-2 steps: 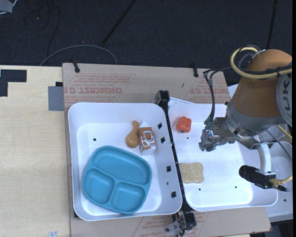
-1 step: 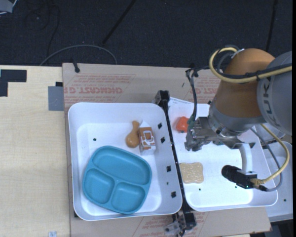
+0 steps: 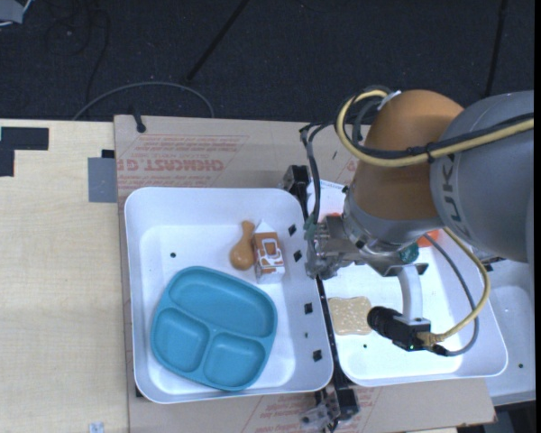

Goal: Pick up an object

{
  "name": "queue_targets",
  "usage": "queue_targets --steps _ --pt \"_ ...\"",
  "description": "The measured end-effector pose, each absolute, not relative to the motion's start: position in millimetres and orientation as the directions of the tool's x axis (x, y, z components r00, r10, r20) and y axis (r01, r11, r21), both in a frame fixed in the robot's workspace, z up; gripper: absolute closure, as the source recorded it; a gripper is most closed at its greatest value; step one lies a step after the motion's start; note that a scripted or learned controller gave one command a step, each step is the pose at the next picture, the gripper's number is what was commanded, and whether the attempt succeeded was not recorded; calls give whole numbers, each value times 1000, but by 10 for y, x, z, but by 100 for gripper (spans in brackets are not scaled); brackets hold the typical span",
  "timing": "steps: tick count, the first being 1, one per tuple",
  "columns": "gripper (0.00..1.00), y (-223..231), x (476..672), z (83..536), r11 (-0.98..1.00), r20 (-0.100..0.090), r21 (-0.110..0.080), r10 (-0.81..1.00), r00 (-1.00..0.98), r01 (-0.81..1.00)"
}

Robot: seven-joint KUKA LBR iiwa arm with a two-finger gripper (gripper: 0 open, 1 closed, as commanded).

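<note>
Gripper (image 3: 323,253): low over the near-left corner of the right bin (image 3: 388,363), largely hidden under the wrist. Apart or together: cannot tell. Nothing seen held.

Candidates:
- Slab (image 3: 350,314), tan, flat, lying on the right bin floor, just below and slightly view-right of the gripper. Nearest item in the same bin, so the likely target.
- Box (image 3: 269,254), small, brown and white, just view-left of the gripper, across the wall (image 3: 323,341) in the left bin (image 3: 153,224).
- Pear (image 3: 243,251), brown, touching or just beside the box on its far side.
- Plate (image 3: 215,327), blue, divided, further view-left and below; broad and shallow, judged a poor grasp.

Handling note: the slab lies thin, so the grasp probably needs a straight descent to the floor, centred, closing across its short width.

Clearance: the slab sits near the wall, leaving little room on that side. Open floor extends view-right and below it. The arm covers much of the right bin's far half.
</note>
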State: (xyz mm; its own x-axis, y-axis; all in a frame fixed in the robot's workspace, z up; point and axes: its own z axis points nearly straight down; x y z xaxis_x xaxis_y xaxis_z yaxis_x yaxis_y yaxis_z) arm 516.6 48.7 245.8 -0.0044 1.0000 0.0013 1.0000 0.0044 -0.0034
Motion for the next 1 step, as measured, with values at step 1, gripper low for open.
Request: queue_targets --steps 1 --pt "100 1040 5151 2406 3 0 -4 1000 -3 1000"
